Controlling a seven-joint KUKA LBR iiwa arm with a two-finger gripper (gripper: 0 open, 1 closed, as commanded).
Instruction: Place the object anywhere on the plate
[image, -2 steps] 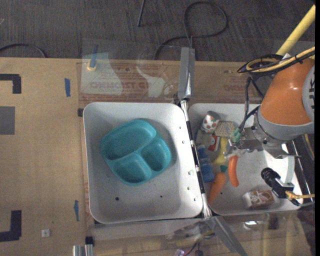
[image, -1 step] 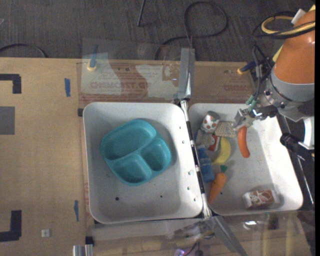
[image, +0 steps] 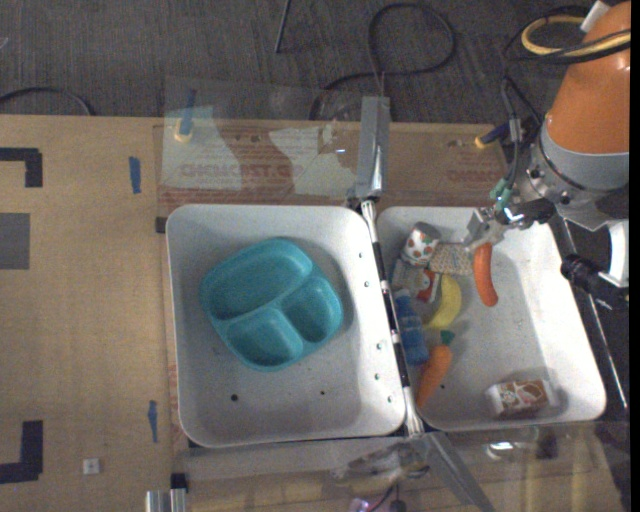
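Near the front edge of the desk sit two white bins (image: 190, 400); the left one carries the teal plate (image: 272, 302). At the right bin's back edge, the gripper (image: 487, 226) hangs just above the orange sausage (image: 485, 276); whether open or closed, I cannot tell.

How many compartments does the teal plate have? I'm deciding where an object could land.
3. The teal plate in the left bin has one long section along its upper left and two smaller ones toward its lower right.
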